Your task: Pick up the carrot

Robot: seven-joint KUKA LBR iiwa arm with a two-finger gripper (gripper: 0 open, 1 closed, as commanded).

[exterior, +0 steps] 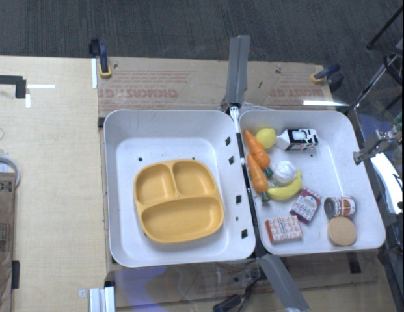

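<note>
Two orange carrots lie along the left wall of the right bin [364, 174]. The upper carrot [257, 147] points toward the bin's back left corner. The lower carrot [257, 174] overlaps its end and runs toward the front. A yellow lemon [266, 137] touches the upper carrot on its right. A banana [286, 188] and a small white piece [284, 170] lie right beside the lower carrot.
The right bin also holds a black-and-white carton [300, 139], two red packets [306, 205] [283, 229], a can [339, 207] and a tan disc [342, 231]. In the left bin [120, 174] sits a yellow divided plate [179, 200]. A grey divider post [238, 70] stands behind the bins.
</note>
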